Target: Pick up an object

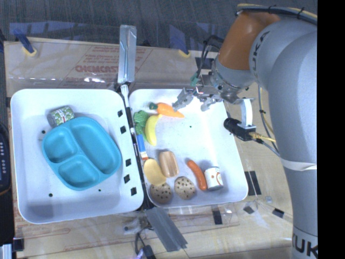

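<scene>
Cookies point(173, 189) lie untouched at the bin's point(215, 144) near edge. Gripper point(193, 98) hovers spread beside the carrot point(169, 110), pinching nothing; the pick looks undone.

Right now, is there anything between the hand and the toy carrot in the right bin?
Nothing visible stands between them. The hand hangs at the carrot's tip near the right bin's back wall. The banana and green toy lie on the carrot's far side.

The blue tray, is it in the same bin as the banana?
No, the blue tray lies in the left bin; the banana lies in the right bin.
</scene>
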### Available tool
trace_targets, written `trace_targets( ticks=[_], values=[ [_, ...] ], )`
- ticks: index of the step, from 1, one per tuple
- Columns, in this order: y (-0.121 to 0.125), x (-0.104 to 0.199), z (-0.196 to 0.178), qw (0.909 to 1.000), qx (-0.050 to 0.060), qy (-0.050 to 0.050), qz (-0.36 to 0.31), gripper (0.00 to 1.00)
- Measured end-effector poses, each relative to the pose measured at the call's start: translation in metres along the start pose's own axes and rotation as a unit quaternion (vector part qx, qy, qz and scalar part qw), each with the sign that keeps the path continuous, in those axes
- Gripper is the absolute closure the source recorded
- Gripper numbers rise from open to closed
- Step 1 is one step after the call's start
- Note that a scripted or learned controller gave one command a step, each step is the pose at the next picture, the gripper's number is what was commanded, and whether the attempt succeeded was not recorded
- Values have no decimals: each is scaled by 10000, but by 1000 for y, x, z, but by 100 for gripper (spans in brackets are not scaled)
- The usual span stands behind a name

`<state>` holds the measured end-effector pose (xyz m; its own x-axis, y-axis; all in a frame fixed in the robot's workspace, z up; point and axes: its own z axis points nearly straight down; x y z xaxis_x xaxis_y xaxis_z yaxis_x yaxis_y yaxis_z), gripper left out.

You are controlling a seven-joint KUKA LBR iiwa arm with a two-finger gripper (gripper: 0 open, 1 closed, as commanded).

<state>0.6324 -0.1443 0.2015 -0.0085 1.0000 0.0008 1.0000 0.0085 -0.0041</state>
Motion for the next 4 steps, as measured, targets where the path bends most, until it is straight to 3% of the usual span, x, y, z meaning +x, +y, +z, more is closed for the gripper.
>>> trace_targets(
  ticks=[1, 2, 3, 4],
  values=[
    [22, -22, 111, 9995, -3, -4, -324, 0],
    [-34, -43, 110, 9989, 2, -2, 465, 0],
    [-93, -36, 110, 9992, -11, 0, -388, 0],
    [-155, -66, 109, 9945, -23, -8, -1050, 0]
  ],
)
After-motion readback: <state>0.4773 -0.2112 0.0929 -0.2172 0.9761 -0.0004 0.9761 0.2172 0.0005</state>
